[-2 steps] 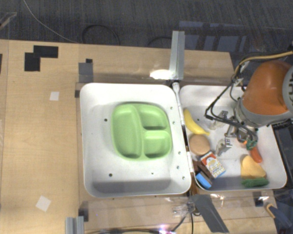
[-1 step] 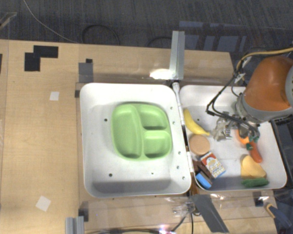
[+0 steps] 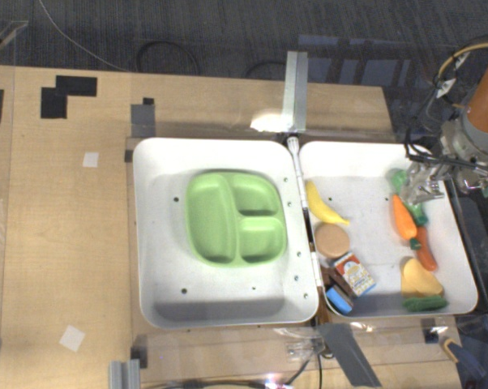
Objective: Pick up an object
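Observation:
The right bin (image 3: 366, 162) holds several toy foods. A yellow banana (image 3: 325, 207) lies near its left wall, with a round tan disc (image 3: 332, 240) just below it. A small printed box (image 3: 355, 275) and a blue piece (image 3: 338, 300) sit at the front left corner. An orange carrot (image 3: 404, 219) lies at the right, a smaller red-orange piece (image 3: 425, 254) below it, and a yellow wedge (image 3: 419, 279) on a green strip at the front right. My gripper (image 3: 423, 185) hangs low over the bin's upper right, just above the carrot's top end and a green piece (image 3: 399, 180).
The left bin (image 3: 159, 217) carries a green divided plate (image 3: 234, 217) in its middle. A metal post (image 3: 296, 91) stands behind the wall between the bins. Wooden bench stretches to the left. The arm's orange band (image 3: 487, 104) and cables crowd the upper right.

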Tool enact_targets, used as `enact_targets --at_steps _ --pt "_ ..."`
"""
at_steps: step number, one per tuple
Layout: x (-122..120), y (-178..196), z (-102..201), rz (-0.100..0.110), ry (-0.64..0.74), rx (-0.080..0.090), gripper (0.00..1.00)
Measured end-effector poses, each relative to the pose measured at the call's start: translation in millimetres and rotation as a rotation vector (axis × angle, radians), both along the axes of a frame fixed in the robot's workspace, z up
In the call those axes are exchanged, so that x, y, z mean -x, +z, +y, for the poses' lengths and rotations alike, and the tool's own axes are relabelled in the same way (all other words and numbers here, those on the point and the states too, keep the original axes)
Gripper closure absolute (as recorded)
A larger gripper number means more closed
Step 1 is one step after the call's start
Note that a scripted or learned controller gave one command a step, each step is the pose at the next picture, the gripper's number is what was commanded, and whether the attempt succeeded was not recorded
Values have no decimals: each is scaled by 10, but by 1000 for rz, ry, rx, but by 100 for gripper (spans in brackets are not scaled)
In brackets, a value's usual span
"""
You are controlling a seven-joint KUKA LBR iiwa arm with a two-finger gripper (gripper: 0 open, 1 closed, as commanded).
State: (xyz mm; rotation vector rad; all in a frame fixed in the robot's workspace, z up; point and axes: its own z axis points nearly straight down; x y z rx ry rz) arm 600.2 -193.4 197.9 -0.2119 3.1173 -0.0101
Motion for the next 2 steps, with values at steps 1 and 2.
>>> enact_targets --at_steps 1,2 --pt "-671 180 734 3 16 -7 100" --pt "-714 594 1144 2 -87 -8 100"
